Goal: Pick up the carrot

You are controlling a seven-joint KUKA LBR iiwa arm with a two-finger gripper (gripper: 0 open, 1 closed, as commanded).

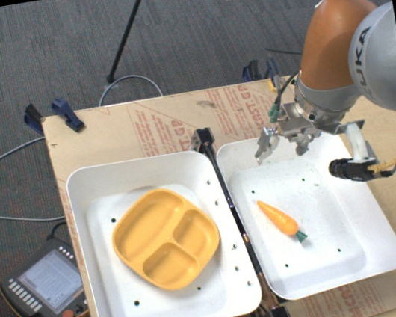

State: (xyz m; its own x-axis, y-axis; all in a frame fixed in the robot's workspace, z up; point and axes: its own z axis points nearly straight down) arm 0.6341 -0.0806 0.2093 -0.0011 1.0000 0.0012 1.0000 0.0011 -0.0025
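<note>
The left bin [86, 211] holds a yellow divided plate [165, 237], lying flat near its centre with three compartments facing up. This bin plays no part in the task.

The right bin [366, 253] holds the carrot [280, 219]. It lies flat on the bin floor, left of the bin's middle, set on a diagonal with its orange tip toward the upper left and its green stub toward the lower right. Nothing touches it.

The gripper [284, 141] hangs above the far edge of the right bin, well apart from the carrot and up-view of it. Its two fingers stand spread with a clear gap between them, and nothing sits in that gap.

Step in hand (a judgement): the approach, before any descent or contact. The next move appears to call for bringing the gripper toward the near side until it is over the carrot's thick middle, turning the wrist so the fingers straddle the diagonal body across its width, then lowering and closing.

Hard to make out: the height of the fingertips above the bin cannot be read from this slanted view. The arm [361, 49] is cut off at the right, and its wrist hides part of the gripper body.
</note>
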